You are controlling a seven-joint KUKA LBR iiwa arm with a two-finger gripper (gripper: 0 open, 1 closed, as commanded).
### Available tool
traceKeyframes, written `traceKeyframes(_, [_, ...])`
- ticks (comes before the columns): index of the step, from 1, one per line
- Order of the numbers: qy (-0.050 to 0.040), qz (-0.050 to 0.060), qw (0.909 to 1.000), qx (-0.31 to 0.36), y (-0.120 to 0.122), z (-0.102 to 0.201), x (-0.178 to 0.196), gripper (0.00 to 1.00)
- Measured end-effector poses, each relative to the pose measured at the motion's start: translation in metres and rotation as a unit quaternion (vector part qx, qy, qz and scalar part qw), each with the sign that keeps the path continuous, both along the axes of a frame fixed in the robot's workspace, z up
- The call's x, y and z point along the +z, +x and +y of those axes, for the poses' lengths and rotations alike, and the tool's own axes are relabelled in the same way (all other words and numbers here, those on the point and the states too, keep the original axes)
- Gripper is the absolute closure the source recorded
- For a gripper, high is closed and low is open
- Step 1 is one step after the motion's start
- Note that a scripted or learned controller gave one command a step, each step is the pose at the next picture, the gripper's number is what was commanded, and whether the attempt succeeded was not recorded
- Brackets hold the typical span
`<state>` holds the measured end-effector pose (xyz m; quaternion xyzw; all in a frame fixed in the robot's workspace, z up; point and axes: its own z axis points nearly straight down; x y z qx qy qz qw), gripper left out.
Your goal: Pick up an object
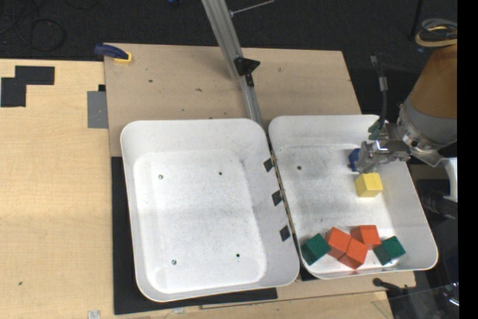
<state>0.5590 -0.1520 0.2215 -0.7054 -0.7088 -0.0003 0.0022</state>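
Even overhead light, slightly soft picture

The white bins (196, 137) glare brightly at centre; the background toward twelve o'clock falls dark. Short shadows sit under the blocks (351, 244) at five o'clock; fine detail is grainy.

Arm (441, 97) cut off at right edge, blue object (355, 158) partly hidden behind pincer (371, 154) — perhaps a block

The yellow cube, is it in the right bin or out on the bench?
In the right bin. The yellow cube rests on its white floor, just below the gripper, apart from the other blocks.
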Motion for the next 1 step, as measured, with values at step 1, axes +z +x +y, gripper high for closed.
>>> traceKeyframes(1, [0.0, 0.001, 1.0, 0.0, 0.0076, 0.0534, -0.0097, 1.0])
